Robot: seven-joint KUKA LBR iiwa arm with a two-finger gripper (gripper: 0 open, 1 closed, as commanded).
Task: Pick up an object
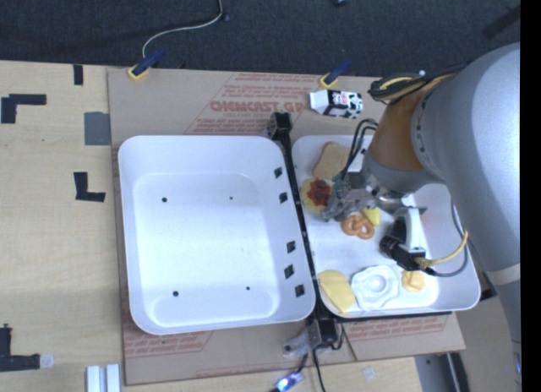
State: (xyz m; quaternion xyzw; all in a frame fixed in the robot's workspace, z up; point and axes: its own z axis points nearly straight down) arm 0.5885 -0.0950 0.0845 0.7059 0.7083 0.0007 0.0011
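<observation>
Two shallow white bins are seen side by side on a cardboard sheet [245, 111] laid over the tabletop [51, 238]. The left bin [203, 306] is shown with a few dark dots on its floor. The objects are gathered in the right bin [461, 302]: a tan bread-like slice [328, 160] near the far edge, a red and yellow piece [317, 193] against the dividing wall, an orange pretzel-like ring [358, 227] towards the middle, and along the near edge a pale yellow wedge [336, 290], a white fried-egg shape [375, 285] and a small yellow block [413, 280]. The grey arm [473, 154], with its orange band, is reached in from the right above this bin. The pincer [345, 203] is lowered between the red and yellow piece and the pretzel-like ring, just beside both; whether it is apart or together cannot be told, and nothing is seen to be gripped in it. A small black and white item [336, 102] is lying on the cardboard beyond the bins.
</observation>
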